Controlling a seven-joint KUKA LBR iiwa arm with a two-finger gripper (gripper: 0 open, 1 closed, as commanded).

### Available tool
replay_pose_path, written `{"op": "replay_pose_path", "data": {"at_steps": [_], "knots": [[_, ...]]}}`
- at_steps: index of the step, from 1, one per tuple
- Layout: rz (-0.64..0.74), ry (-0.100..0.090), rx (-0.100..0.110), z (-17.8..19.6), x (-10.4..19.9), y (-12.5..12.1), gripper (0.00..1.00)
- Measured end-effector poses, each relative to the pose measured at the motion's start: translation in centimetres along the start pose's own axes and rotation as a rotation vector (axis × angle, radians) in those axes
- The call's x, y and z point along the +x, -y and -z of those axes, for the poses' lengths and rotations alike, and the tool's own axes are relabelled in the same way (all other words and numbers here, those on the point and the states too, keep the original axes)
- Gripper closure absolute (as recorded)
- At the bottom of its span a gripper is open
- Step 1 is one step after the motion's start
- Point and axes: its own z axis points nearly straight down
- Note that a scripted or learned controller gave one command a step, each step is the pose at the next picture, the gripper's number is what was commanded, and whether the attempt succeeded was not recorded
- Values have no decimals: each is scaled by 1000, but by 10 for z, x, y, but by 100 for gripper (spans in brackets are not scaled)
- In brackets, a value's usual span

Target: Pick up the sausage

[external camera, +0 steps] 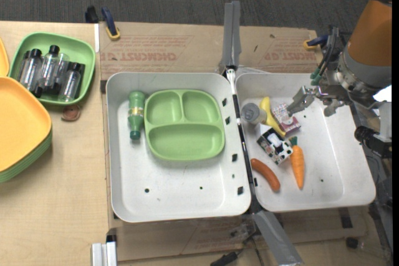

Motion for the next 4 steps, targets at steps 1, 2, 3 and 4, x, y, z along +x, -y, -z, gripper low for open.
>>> {"op": "replay_pose_path", "data": {"at_steps": [1, 2, 3, 4], "knots": [[-276, -1, 1, -27, -44, 36, 0], [-281, -2, -24, -151, -20, 53, 0], [-258, -9, -33, -158, -36, 56, 0], [-27, -1, -3, -172, -28, 67, 0]]}}
